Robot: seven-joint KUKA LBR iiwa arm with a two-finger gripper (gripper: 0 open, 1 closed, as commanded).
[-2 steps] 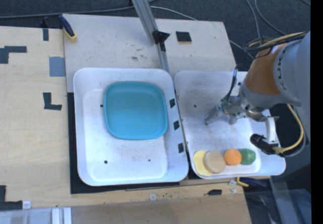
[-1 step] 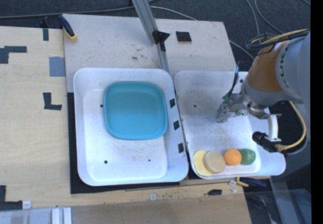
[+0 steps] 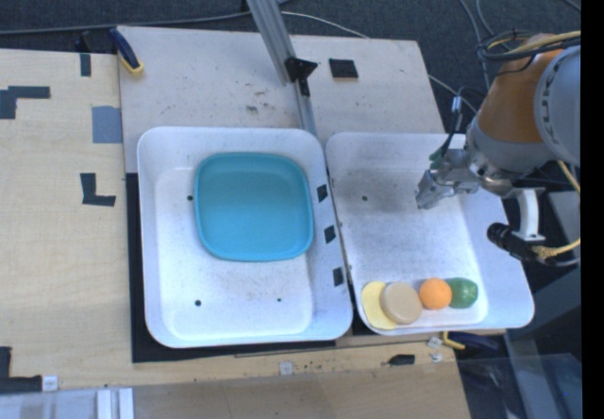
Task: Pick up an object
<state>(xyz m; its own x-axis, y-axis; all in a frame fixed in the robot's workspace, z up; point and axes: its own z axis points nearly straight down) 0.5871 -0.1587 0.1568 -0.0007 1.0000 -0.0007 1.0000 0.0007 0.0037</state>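
Note:
Along the front wall of the right bin (image 3: 406,228) lies a row of small items: a yellow flat piece (image 3: 374,306), a tan round disc (image 3: 401,302) partly on top of it, an orange ball (image 3: 435,293) and a green round piece (image 3: 463,292). My gripper (image 3: 429,194) hangs over the right bin's far right part, well behind that row and apart from it. Nothing shows between its tips. In the left bin (image 3: 160,247) a teal square plate (image 3: 253,206) lies flat.
A slanted metal pole (image 3: 274,25) rises from behind the bins' shared edge. Black clips (image 3: 330,233) sit along the divider between the bins. Cables (image 3: 528,247) trail to the right of the right bin. A yellow-blue tool (image 3: 127,51) lies at the bench's back left.

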